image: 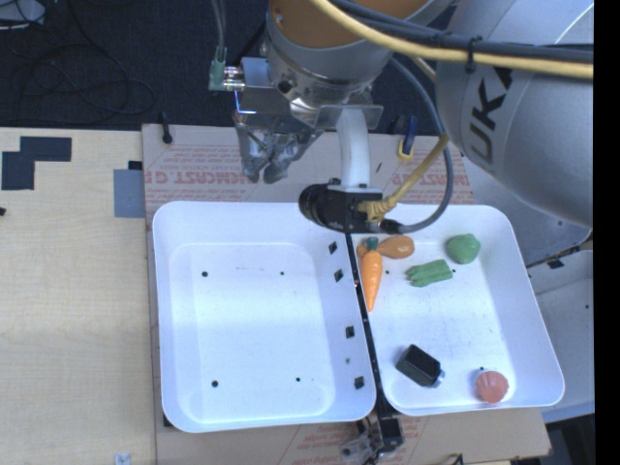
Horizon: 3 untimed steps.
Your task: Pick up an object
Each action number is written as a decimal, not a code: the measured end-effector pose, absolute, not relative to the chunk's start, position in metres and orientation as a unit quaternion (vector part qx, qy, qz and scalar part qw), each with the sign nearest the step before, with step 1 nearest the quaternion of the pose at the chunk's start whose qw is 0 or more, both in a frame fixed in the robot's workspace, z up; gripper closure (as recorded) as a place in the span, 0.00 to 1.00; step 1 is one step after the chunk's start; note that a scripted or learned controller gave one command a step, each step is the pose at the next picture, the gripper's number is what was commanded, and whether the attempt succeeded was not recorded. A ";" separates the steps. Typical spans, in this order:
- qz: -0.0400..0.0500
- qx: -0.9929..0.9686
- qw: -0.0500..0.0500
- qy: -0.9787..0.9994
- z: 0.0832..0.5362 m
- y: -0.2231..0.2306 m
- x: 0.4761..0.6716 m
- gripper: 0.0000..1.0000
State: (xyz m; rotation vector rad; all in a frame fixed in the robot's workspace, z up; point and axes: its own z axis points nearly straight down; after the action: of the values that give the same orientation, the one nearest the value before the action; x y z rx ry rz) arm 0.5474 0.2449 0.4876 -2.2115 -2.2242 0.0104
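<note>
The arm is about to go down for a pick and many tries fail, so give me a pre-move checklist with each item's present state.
1. Pincer free of any object: ok; it hangs above the far edge of the bins with nothing between its fingers.
2. Finger opening wide enough: cannot tell; the fingers are too dark and bunched to read.
3. Targets present: ok; the right bin holds a carrot, orange piece, green pod, green lump, black block and pink ball.
4. Isolated target available: ok; the black block lies apart from the others.
5. Carrot clearance: not ok; it lies against the divider between the bins.
</note>
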 end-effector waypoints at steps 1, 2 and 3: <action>0.000 -0.705 0.000 -0.709 0.540 0.245 0.550 1.00; 0.001 -0.707 0.000 -0.707 0.537 0.244 0.606 1.00; 0.004 -0.706 0.002 -0.708 0.537 0.229 0.498 1.00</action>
State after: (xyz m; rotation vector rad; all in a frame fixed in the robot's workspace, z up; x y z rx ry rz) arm 0.4977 0.2293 0.5373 -2.2143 -2.2218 0.0127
